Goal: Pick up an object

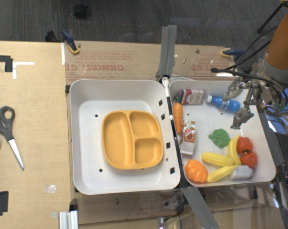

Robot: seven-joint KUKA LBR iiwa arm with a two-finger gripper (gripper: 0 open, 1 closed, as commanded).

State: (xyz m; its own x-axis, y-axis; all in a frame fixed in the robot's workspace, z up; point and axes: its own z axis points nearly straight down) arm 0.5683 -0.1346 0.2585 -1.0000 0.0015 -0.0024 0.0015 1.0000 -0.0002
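- Here the gripper (235, 109) hangs over the back of the right bin (267, 142), its two fingers spread apart with nothing between them, so no object is held yet.
- The fingers stand just above or beside the blue bottle (225, 103), which lies on its side with its white cap toward the left; this looks like the likeliest target, though whether a finger touches it cannot be told.
- The open stance suits an approach: the fingers need a gap to straddle a body before closing.
- The other candidates crowd the same bin: a carrot (178, 114) along the left wall, a small carton (193, 97) at the back, a packet (188, 136) below the carrot, a green leaf (220, 137), corn (217, 159), a banana (231, 152), red peppers (246, 151) and an orange fruit (196, 171) near the front.
- The front pile sits tightly packed, which would make a clean grasp harder there; the bottle lies more apart.
- The left bin (82, 137) holds a yellow divided plate (132, 139), probably a place to set things.
- Scissors (9, 132) lie on the bench, well apart.
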